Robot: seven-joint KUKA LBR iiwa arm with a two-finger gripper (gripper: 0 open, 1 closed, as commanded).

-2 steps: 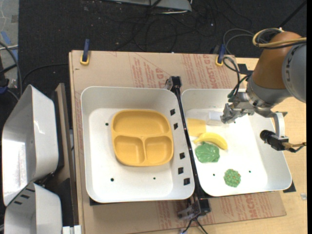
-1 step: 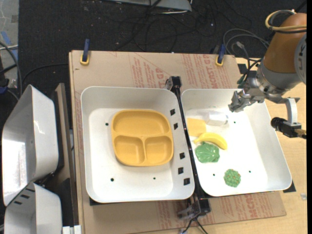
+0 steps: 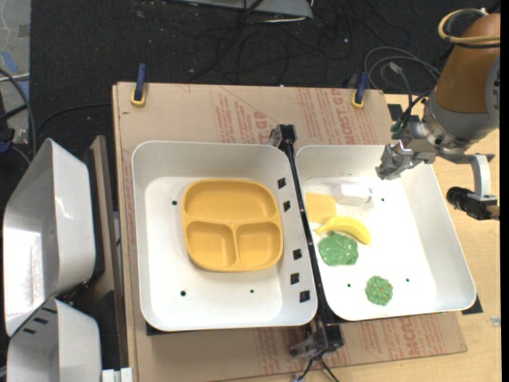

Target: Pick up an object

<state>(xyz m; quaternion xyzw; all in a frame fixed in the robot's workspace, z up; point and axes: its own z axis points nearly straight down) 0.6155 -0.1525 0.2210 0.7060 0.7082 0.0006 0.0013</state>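
The right bin [image 3: 445, 245] holds a white block [image 3: 352, 191], a pale yellow wedge [image 3: 320, 207], a yellow banana [image 3: 348, 229], a green leafy piece [image 3: 339, 250] and a smaller green piece [image 3: 379, 290]. My gripper [image 3: 393, 165] hangs over the bin's upper right part, to the right of and slightly above the white block, apart from it. Nothing shows between its fingers.
The left bin [image 3: 155, 213] carries a yellow three-compartment tray [image 3: 233, 223]. A black divider with clips [image 3: 296, 213] runs between the bins. The grey and orange arm [image 3: 465, 86] comes in from the upper right. White containers [image 3: 44, 237] stand off the bench at left.
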